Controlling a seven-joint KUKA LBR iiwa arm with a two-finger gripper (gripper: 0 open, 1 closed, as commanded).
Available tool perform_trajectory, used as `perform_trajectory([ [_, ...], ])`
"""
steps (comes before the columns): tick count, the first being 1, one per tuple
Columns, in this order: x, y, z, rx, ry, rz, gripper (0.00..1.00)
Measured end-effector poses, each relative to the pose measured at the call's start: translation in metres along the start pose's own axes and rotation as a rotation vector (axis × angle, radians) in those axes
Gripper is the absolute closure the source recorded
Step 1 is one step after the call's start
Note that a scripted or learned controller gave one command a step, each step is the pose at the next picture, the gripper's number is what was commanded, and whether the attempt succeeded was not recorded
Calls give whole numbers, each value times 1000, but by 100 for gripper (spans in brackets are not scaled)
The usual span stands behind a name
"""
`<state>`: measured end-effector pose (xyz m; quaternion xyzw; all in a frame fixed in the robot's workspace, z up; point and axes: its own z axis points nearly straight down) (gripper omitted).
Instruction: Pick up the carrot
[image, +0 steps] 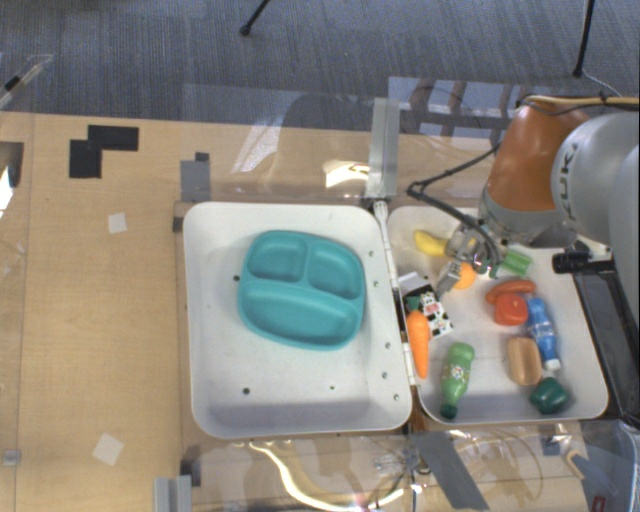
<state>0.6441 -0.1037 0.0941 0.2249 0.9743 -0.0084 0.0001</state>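
The carrot (417, 341) is orange and tapered. It lies lengthwise along the left wall of the right bin (590, 400), just below a small black and white box (430, 309). My gripper (465, 258) hangs over the upper middle of that bin, up and to the right of the carrot and apart from it. A small orange piece (463, 277) sits right under the gripper's tip; I cannot tell whether it is held.
The right bin also holds a yellow banana (429, 243), a green piece (515, 263), a red tomato (510, 301), a blue bottle (540, 331), a tan lump (522, 360), a dark green item (548, 396) and a green bottle (455, 376). A teal divided plate (300, 288) lies in the left bin (215, 390).
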Motion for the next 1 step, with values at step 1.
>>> perform_trajectory([
  [1, -5, 6, -17, -15, -26, -7, 100],
])
